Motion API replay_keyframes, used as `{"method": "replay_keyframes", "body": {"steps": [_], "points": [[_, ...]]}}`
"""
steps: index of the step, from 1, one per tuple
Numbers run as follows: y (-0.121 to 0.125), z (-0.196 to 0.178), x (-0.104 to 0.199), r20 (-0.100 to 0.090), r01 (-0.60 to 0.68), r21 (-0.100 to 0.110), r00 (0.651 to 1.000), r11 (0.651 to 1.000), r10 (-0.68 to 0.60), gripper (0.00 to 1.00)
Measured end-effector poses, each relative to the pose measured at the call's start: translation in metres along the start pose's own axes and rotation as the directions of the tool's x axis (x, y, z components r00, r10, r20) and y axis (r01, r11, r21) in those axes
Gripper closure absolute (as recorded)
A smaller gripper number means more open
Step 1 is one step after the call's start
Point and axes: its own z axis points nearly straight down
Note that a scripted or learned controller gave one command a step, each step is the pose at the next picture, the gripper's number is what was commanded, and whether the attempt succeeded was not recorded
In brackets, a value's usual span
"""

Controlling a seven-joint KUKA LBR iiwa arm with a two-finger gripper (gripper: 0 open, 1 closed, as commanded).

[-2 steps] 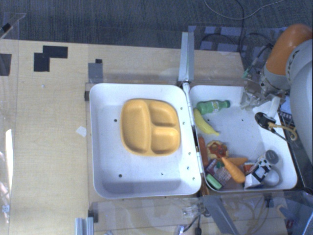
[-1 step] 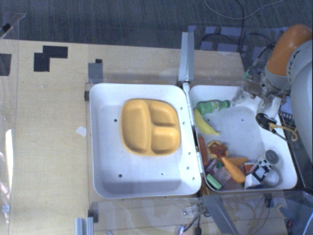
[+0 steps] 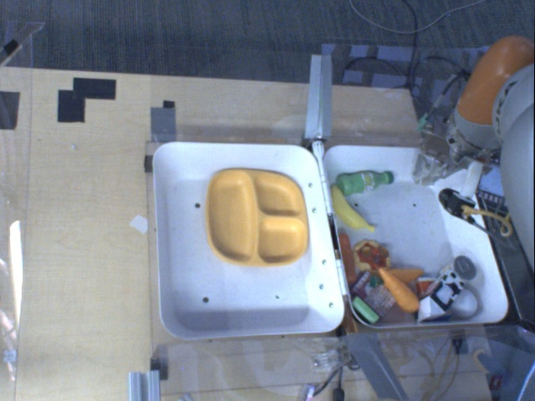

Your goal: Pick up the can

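The can (image 3: 456, 289) lies in the near right corner of the right bin (image 3: 418, 215); it is silver with a black-and-white label. My gripper (image 3: 430, 167) hangs over the far right corner of that bin, well behind the can and apart from it. Above it the grey arm with its orange band (image 3: 493, 78) comes in from the right. Nothing shows in the gripper.
In the right bin a green bottle (image 3: 364, 181) lies at the back, with a banana (image 3: 351, 211) beside it. A carrot (image 3: 398, 286) and snack packets (image 3: 370, 261) lie left of the can. A yellow divided plate (image 3: 255, 215) sits in the left bin (image 3: 180, 249).
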Motion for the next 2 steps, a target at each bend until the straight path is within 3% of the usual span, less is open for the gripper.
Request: {"method": "replay_keyframes", "body": {"steps": [1, 2], "points": [[-0.002, -0.056, -0.003, -0.002, 0.271, 0.002, 0.962, 0.962, -0.271, 1.0], [-0.051, -0.063, -0.023, -0.004, 0.502, 0.003, 0.865, 0.865, -0.502, 1.0]]}}
